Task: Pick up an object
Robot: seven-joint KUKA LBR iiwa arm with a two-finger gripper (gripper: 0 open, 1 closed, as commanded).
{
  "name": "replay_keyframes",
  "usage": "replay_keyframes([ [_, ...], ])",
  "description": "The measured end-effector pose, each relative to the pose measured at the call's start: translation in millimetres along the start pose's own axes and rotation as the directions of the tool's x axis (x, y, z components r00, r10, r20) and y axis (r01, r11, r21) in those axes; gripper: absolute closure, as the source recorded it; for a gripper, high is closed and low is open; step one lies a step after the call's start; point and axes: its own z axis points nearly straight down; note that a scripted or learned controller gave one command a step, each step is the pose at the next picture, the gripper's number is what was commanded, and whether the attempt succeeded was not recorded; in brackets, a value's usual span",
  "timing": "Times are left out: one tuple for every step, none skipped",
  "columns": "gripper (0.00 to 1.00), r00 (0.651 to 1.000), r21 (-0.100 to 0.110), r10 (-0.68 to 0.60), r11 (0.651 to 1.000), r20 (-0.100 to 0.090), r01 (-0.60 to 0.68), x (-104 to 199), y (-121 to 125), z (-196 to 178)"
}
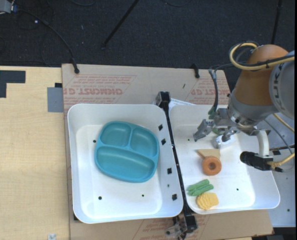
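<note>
In the right bin (253, 194) lie an orange ring-shaped doughnut (212, 166), a tan wedge (207, 153) just above it, a green pea pod (199, 187) and a yellow corn-like piece (207, 200) near the front. My gripper (214, 132) hangs over the upper part of this bin, just above the tan wedge and the doughnut. Its fingers (202, 131) are spread apart with nothing between them.
The left bin (83, 199) holds a teal divided plate (127, 151). A black divider clamp (169, 149) runs between the two bins. A black cable end (256, 160) juts over the right bin's right side. Cardboard lies under both bins.
</note>
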Motion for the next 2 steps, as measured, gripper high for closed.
replay_keyframes([
  [0.00,1.000,-0.014,-0.002,1.000,0.001,0.002,-0.1,2.9,-8.2],
  [0.00,1.000,-0.009,-0.001,1.000,0.000,0.001,3.5,-6.3,41.2],
])
